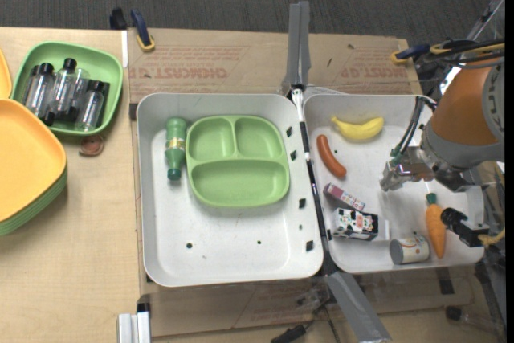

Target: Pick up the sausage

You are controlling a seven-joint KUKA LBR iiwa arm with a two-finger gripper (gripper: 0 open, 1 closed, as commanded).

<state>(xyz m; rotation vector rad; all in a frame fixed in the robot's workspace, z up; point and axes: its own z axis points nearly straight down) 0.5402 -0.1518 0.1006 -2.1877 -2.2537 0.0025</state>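
The sausage (330, 156) is a reddish-brown link lying at a slant near the left wall of the right bin (385, 100). My gripper (396, 175) hangs over the middle of that bin, to the right of the sausage and a little nearer the front, well apart from it. Nothing shows between its fingers. The grey wrist and orange band (474, 104) come in from the right.
The right bin also holds a banana (358, 127), a small pink packet (344, 196), a black-and-white carton (356, 223), a grey can (409, 250) and a carrot (435, 229). In the left bin lie a green divided plate (237, 160) and a green bottle (175, 147).
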